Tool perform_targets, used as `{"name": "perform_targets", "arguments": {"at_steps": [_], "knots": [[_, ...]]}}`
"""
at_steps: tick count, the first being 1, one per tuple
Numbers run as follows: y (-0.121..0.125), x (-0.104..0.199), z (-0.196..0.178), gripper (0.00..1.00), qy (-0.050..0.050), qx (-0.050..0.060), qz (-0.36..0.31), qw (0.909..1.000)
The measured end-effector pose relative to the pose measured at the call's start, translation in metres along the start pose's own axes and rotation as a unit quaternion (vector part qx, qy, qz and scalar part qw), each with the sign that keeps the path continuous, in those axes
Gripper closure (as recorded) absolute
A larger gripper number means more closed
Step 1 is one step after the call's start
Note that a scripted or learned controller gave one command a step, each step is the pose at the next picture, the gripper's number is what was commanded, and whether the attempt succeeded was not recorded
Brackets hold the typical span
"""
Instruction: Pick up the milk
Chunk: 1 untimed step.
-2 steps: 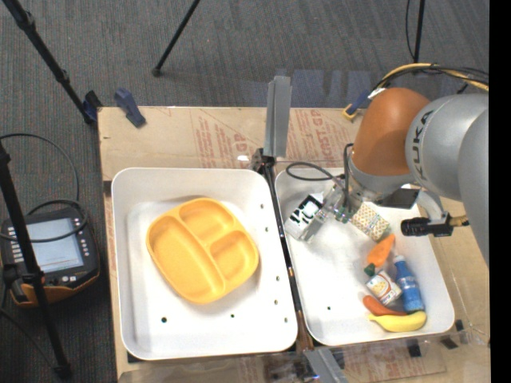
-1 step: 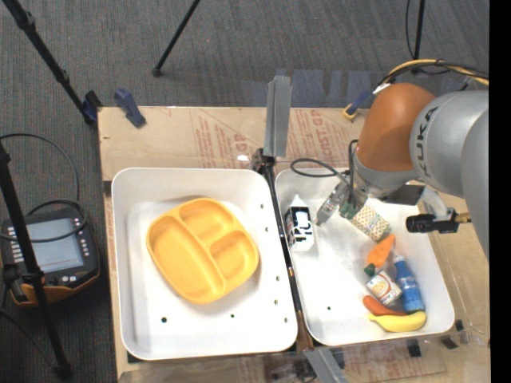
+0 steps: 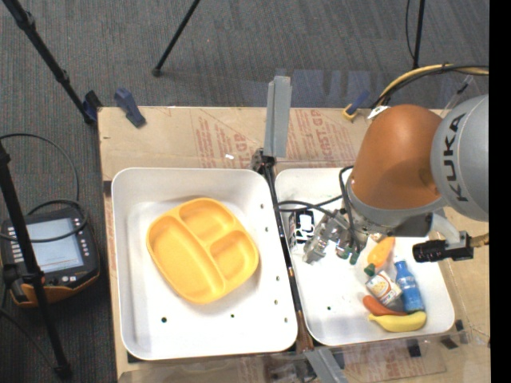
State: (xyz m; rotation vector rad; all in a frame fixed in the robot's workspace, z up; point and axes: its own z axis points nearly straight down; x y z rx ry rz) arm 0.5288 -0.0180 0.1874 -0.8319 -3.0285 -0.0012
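The gripper (image 3: 329,244) hangs over the right bin (image 3: 323,313), left of the milk (image 3: 384,287); whether its jaws are apart, I cannot tell.

Grey arm (image 3: 471,158), orange band, black "KUKA" lettering, black cables.

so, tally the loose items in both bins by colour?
Yellow: 2, the divided plate and banana
Orange: 1, carrot-like piece
Blue: 1, bottle
Red: 1, sausage-like piece
White, labelled: 1, small carton
Total: 6
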Motion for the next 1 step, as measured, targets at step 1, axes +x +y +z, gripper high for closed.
{"name": "perform_targets", "arguments": {"at_steps": [1], "knots": [[0.0002, -0.0008, -0.0092, 1.00, 0.000, 0.000, 0.002, 1.0000]]}}
